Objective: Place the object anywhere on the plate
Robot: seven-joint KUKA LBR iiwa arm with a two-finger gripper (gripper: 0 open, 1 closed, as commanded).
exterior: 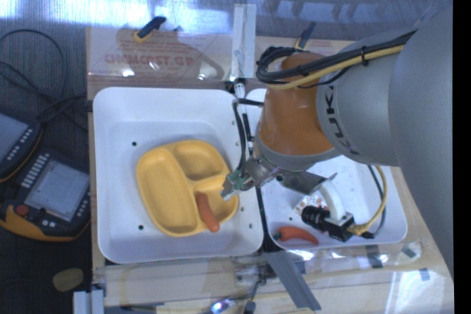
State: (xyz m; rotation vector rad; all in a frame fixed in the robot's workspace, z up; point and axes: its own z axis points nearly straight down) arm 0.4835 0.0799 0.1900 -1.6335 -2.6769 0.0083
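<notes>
Orange sausage (pixel 207 213) on yellow plate (pixel 171 191), "KUKA" arm (pixel 368 106)

Robotics lab: KUKA arm (pixel 368 106) over twin white bins (pixel 118 114), teach pendant (pixel 44 195) at nine o'clock, cabled floor.

Bulky grey arm (pixel 390 99) — orange wrist band (pixel 294 121), black-and-yellow cables (pixel 331 62) — black lettering.
</notes>
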